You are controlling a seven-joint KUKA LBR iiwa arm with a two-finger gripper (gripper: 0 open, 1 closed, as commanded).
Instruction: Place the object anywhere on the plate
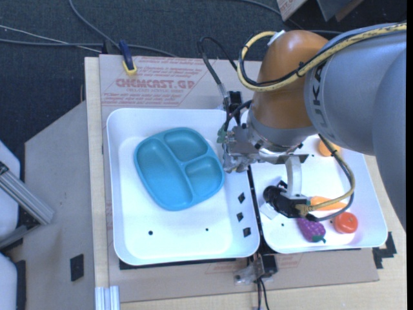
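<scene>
Plate [177, 168], blue, with three compartments, lying flat in the left bin [126, 199], toward that bin's upper middle and turned at a slant. Showing plain blue in all three compartments.

Gripper [233, 157] just right of the plate's right edge, near the centre of the frame, over the strip where the left bin meets the right bin [371, 196]. Tucked under the wrist; impossible to tell whether open or closed.

Arm [348, 89], grey, coming in from the upper right, with its orange band [287, 70] directly above the gripper and covering the upper part of the right bin.

Toy food in the right bin, all well apart from the plate:
- purple grapes [312, 228] at the lower middle
- a red tomato [346, 222] just right of the grapes
- an orange carrot [328, 203] just above both
- a small orange piece [326, 149] higher up, half hidden by the arm

Under both bins, a brown board [161, 82] with red lettering. At its upper left corner, a blue-and-yellow clamp [126, 55]. All around, dark floor [39, 57].
</scene>
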